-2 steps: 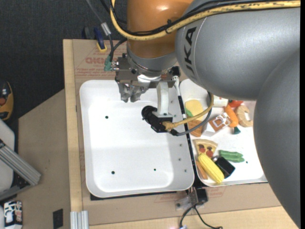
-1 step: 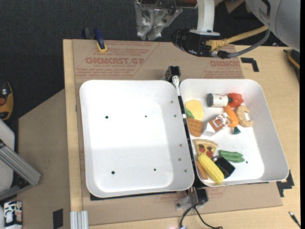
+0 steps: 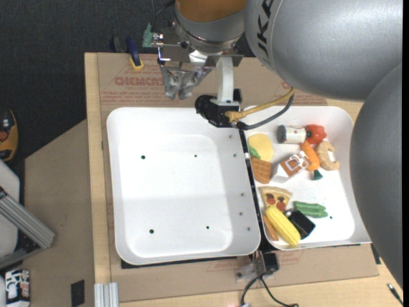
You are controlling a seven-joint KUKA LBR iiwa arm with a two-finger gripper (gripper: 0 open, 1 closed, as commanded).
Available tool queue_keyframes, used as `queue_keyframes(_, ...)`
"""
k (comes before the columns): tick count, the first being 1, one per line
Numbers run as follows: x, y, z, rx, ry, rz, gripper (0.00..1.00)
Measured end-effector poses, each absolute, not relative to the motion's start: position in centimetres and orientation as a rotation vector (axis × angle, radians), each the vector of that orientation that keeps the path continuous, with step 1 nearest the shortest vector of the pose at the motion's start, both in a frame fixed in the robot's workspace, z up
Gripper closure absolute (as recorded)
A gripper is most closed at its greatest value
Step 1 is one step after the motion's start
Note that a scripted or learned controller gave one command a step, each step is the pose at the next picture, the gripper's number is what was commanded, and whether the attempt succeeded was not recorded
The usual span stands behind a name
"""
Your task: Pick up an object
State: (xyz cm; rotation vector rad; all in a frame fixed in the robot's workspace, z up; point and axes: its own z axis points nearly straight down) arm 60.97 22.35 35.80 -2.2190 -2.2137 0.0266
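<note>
1. The gripper hangs over the cardboard just past the far rim of the left bin. Its fingers look drawn together with nothing between them, though the blur makes this a reading rather than a certainty.
2. Everything worth picking lies in the right bin, well off to one side of the jaws and nearer the camera: a corn cob, a pizza slice, a green pepper-like piece, a black block, a waffle-patterned piece, a yellow slice, a carrot and a small white cylinder.
3. To do the step well, I would first open the jaws fully while clear of the bins, then carry them across the divider.
4. The corn cob seems a fair target: long and rounded. Turn the jaws to straddle its narrow width, not its length.
5. Risks as I judge them: the black block touches the cob, so a finger may land on it; the bin's near wall is just beside it. The white cylinder, standing more apart, is an easier alternative.
</note>
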Motion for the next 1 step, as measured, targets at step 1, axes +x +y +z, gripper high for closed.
queue_keyframes(1,56.34,22.49,41.79,-2.219,-2.225,-0.006,1.00)
